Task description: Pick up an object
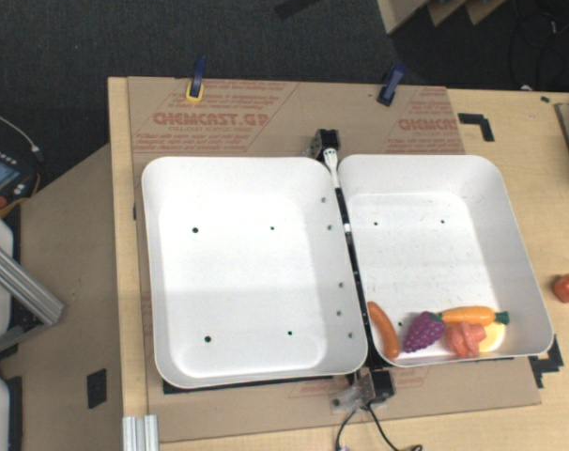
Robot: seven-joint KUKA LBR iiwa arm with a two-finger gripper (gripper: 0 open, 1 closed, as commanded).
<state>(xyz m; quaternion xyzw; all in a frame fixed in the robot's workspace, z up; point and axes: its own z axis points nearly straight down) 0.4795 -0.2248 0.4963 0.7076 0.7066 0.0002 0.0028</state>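
Looking down through the fixed overhead camera, I see two shallow white bins side by side on the cardboard-covered surface (266, 111). The left white bin (172, 280) carries nothing but a few dark dots. The right white bin (435, 186) holds all the candidates, bunched along its near edge: an orange sausage-shaped toy (383, 330) by the divider, a purple plastic grape bunch (422, 332) just beside it, then a red piece (462, 338), an orange carrot-like toy (470, 315) lying across the top, and a pale yellow piece (492, 338) behind. A small red item (563, 288) lies outside the bins on the right.

I judge these as light, hollow, stiff plastic with slick skins. The sausage looks easiest: it lies a little apart, so I would close across its narrow middle.

As for the arm's pose and the pincer's state, I cannot tell from this frame.
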